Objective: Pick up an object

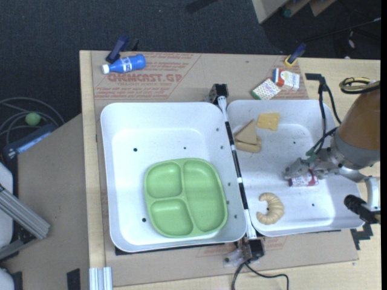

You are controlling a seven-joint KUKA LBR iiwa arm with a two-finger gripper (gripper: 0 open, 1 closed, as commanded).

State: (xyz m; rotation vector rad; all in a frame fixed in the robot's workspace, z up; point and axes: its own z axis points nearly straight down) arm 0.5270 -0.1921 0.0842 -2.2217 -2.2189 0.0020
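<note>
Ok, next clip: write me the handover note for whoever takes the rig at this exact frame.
Gripper: down in the right bin, arm reaching in from the right. Its tip is at a small red-and-white object on the bin floor. The view does not settle whether that object is between the fingers.
Right bin also holds: croissant near the front, tan wedge and yellow square piece at the back.
Left bin: green divided plate.
Done: arm lowered onto a target. Nothing visibly lifted.
Left: confirm a grasp, then raise the object clear of the bin.
</note>
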